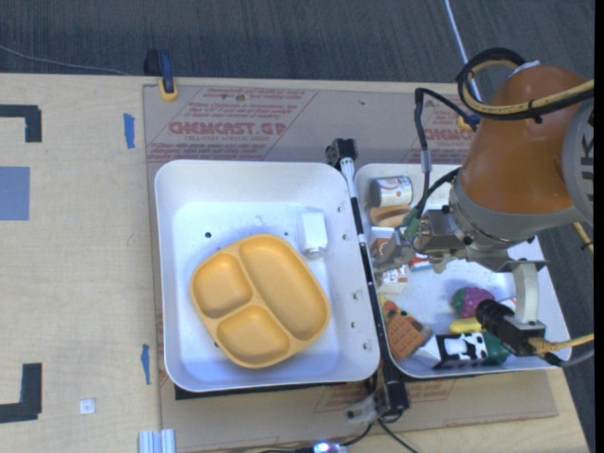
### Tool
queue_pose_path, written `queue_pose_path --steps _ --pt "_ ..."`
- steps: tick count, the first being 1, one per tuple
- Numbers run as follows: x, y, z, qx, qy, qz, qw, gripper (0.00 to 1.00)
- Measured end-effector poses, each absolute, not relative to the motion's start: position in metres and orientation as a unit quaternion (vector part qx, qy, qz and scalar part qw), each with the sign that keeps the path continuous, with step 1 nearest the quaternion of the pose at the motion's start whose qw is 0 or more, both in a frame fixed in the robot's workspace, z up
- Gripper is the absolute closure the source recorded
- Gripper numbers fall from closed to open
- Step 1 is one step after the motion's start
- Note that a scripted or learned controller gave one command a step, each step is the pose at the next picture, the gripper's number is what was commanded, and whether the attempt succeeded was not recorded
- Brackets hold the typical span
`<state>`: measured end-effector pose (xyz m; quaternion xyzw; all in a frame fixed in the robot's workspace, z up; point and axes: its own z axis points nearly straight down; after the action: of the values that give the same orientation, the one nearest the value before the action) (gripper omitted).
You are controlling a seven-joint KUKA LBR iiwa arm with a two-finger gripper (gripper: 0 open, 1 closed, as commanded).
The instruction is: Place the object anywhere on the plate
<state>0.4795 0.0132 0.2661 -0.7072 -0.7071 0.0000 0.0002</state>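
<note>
Pale wood of the counter (75, 281) is carrying two white bins side by side. Lying in the left bin (179, 206) is a yellow three-part plate (260, 298), with a small white block (313, 232) sitting just beyond its far edge. Over the right bin (557, 333), the claw (415, 243) is hanging above a clutter of toy foods (444, 328) and a can (391, 192); whether it is gripping anything I cannot tell

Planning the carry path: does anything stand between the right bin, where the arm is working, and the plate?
Yes: the adjoining bin walls must be cleared. Beyond them only a small white block lies beside the yellow plate, whose compartments look bare.
</note>
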Motion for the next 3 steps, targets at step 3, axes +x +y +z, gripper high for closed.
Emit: queue_pose_path --steps 3 --pt "0.4795 0.0132 0.2661 -0.707 -0.707 0.0000 0.000 0.00"
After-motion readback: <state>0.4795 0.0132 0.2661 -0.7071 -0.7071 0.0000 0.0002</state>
